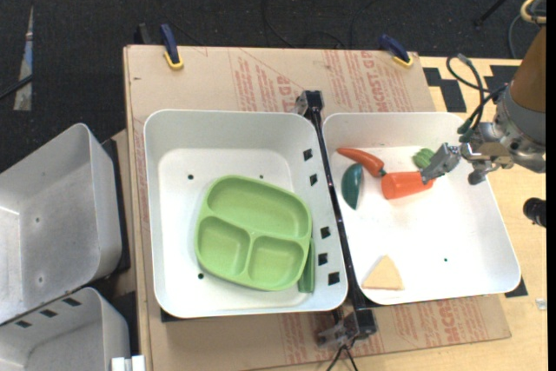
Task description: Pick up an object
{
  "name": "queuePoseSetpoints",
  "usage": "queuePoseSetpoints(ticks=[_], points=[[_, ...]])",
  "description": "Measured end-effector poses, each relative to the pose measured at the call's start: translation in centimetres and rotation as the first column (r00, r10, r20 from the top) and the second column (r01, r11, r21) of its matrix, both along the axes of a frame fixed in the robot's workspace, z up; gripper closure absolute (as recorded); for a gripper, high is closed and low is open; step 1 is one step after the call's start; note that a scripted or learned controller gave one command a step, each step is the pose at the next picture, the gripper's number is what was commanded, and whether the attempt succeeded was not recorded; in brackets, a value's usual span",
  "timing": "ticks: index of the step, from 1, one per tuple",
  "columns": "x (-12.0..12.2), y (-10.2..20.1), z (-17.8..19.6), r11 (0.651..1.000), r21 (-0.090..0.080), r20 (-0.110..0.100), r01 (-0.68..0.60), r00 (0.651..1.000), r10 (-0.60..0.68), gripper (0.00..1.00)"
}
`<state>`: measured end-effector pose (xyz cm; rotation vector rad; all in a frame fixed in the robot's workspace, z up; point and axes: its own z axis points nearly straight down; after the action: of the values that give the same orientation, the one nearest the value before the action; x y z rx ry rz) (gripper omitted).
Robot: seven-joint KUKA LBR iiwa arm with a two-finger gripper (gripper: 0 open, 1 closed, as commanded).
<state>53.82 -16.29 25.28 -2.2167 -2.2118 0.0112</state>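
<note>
Two shallow white bins sit side by side on the bench. The left bin point(165, 187) holds one thing, a light green tray point(252, 232) with three compartments, lying flat toward the near right of that bin. The right bin point(486, 239) holds five loose things: one red pepper point(362, 159) near the far left corner, one dark teal piece point(352, 186) just beside and below it, one orange carrot-like piece point(402, 184) in the middle, one small green piece point(423, 158) just behind the carrot's right end, and one tan wedge point(383, 274) on its own near the front edge, well apart from the rest. The arm comes in from the right, and its gripper point(439, 163) is low over the right bin, its tip at the carrot's right end beside the small green piece; whether the pincer is open or closed I cannot tell from here
</note>
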Motion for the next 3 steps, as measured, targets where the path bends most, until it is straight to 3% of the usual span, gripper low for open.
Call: queuePoseSetpoints(ticks=[1,3], points=[[0.2,0.0,0.6,1.000,-0.002,0.012,-0.003,1.000,0.003,0.00],[-0.7,0.3,-11.3,1.000,-0.001,0.006,0.000,1.000,0.000,0.00]])
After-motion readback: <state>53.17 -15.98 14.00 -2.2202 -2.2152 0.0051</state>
